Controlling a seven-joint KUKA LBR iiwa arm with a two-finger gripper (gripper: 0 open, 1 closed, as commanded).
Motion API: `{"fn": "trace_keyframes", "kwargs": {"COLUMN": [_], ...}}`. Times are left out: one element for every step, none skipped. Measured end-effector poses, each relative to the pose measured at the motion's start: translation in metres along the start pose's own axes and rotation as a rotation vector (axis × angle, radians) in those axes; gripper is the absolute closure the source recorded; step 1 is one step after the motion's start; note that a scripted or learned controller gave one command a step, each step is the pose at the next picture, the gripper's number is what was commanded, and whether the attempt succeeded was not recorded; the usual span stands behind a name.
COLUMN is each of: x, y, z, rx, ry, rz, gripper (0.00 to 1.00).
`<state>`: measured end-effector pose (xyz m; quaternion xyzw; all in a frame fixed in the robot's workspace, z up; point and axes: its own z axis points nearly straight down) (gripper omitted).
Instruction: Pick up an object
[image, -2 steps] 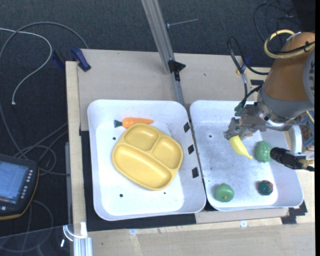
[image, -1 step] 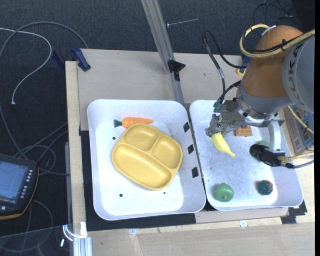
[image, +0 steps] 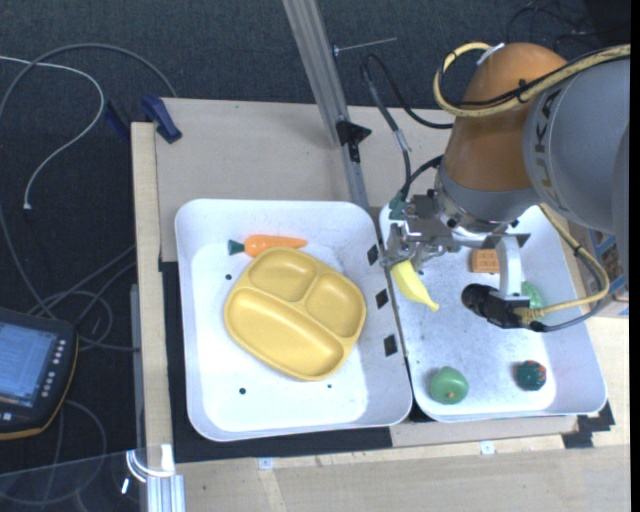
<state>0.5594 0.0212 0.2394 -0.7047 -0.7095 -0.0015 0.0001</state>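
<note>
Mostly hidden under the grey arm (image: 560, 130) and its orange band (image: 495, 110): the far part of the right bin (image: 580, 385). Cut off by the wrist: a small orange-brown block (image: 485, 261), with only one corner zone visible. Hard to make out beside a black cylindrical part (image: 490, 303): a small green piece (image: 530, 296), shape unclear.

Seen at the left edge of the right bin, just at the divider between both bins: the gripper (image: 405, 262), metal, pointing down. Between its fingers, a yellow banana (image: 413, 284), smooth and curved like plastic, gripped at its upper end, lower tip slanting toward the near right over the white floor. So: narrow, clamped on the banana.

Near the front wall of the right bin: a round glossy green apple (image: 448, 384), and well apart from it a small dark ball (image: 530, 375) with red and green patches.

In the left bin (image: 200, 300): a yellow divided plate (image: 295, 312), three compartments, matte and rounded, lying at a slant. Just beyond its far rim, nearly touching: an orange carrot (image: 270, 243) with a green end.
</note>
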Motion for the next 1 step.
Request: {"fn": "trace_keyframes", "kwargs": {"x": [0.0603], "y": [0.0062], "z": [-0.0001], "rx": [0.0], "ry": [0.001], "rz": [-0.001], "gripper": [1.0]}}
